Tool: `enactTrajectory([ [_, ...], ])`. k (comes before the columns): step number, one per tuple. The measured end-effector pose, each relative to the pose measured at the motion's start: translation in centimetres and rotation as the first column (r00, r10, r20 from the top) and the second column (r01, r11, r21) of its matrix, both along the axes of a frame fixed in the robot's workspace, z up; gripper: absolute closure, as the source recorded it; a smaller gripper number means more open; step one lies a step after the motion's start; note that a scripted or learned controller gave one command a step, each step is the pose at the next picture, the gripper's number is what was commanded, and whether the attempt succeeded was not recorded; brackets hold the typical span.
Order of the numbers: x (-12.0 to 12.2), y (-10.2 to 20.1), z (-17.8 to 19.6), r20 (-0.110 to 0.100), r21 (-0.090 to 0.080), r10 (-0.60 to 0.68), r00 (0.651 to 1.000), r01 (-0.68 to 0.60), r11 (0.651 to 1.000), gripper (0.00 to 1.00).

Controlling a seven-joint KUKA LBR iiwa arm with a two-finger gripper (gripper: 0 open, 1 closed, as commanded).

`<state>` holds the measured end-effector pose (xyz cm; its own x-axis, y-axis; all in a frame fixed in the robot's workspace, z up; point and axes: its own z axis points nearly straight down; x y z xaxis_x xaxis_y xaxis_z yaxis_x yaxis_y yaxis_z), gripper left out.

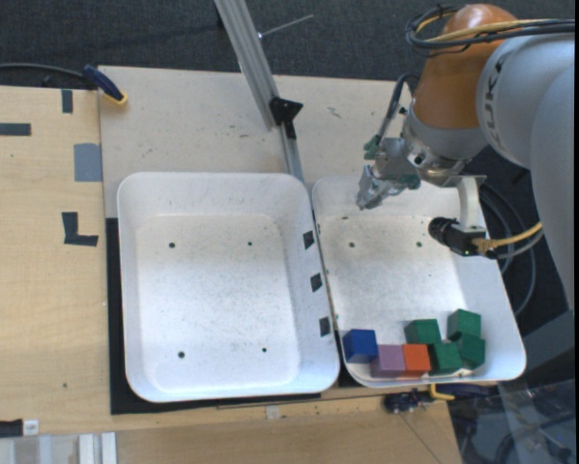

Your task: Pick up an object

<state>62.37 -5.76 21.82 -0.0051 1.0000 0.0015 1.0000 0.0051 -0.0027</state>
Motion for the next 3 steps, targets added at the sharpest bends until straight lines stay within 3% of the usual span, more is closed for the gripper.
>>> enactTrajectory([
  [3,-6.2,15.4,-0.5,-0.001,0.0,0.002,1.0,-0.002,1.0,1.0],
])
